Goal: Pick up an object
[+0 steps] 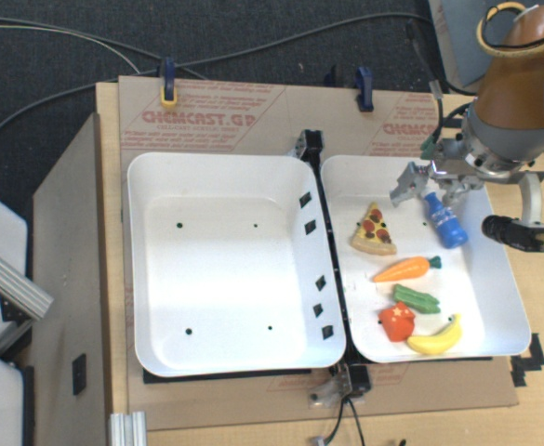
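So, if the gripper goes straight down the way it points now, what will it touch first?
Probably the blue plastic bottle, which lies right under the gripper in the right white bin. Depth is unclear from this slanted view.

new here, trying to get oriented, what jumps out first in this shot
The toy food clustered in the right bin: a pizza slice, carrot and banana. Above them the end effector hangs over the bin's far side, with a blue bottle just below it.
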`<state>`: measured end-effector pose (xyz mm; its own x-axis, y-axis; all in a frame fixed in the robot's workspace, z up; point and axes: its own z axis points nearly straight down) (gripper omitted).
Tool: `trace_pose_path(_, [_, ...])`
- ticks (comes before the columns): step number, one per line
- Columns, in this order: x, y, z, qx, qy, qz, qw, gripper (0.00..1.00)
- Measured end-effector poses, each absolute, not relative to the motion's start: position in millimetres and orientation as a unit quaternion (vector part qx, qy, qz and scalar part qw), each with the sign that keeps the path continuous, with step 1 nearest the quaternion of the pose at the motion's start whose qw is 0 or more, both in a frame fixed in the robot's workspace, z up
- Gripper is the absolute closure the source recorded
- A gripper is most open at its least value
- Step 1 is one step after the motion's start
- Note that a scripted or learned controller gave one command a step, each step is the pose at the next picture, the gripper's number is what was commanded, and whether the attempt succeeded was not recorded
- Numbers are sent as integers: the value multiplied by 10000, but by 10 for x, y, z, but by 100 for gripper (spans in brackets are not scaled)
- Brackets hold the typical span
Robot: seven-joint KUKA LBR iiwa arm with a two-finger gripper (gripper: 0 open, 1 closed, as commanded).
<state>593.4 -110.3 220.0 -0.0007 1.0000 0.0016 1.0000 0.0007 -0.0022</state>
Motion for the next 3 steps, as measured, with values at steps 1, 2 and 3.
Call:
trace_pose_path(1, [6442,-1004,773,-7060,-7082,14,28,0])
trace_pose_path(2, [6460,-1014,971,-7067,-7075,-14,-10,100])
trace_pose_path(3, [6457,-1014,963,-7067,-7075,-10,-6,0])
